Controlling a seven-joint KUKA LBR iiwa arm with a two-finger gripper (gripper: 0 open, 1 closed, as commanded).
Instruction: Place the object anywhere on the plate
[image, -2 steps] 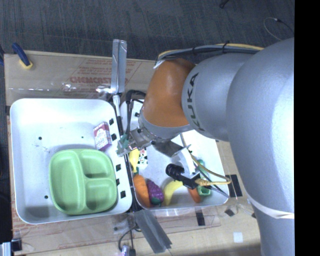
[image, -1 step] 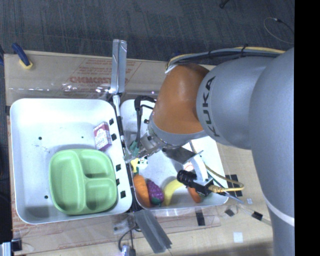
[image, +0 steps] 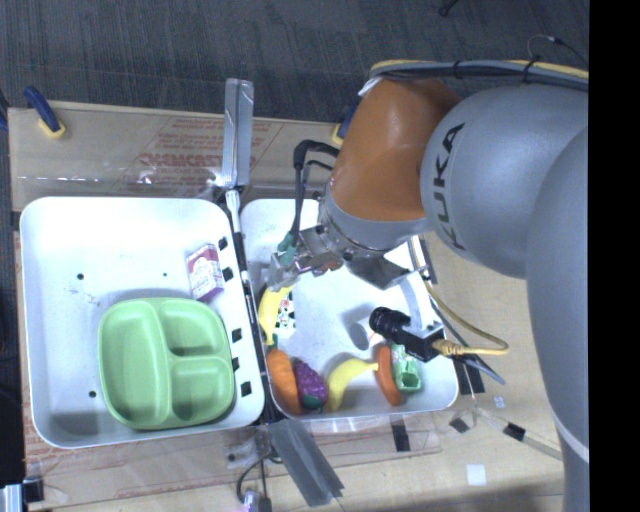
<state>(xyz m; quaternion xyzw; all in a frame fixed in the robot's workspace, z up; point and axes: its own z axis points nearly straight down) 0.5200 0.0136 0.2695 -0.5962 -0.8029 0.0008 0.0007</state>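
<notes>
Gripper (image: 292, 258), finger state indiscernible, poised over the right bin (image: 440, 398) near the crowded toy food (image: 300, 380); a missed grasp would leave the green plate (image: 165, 362) unfilled.

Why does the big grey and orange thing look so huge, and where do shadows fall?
Camera view: the arm sits nearest the lens, so it looms soft-edged, and it shades the right bin beneath it; the green plate in the left bin is evenly lit and sharp.
</notes>
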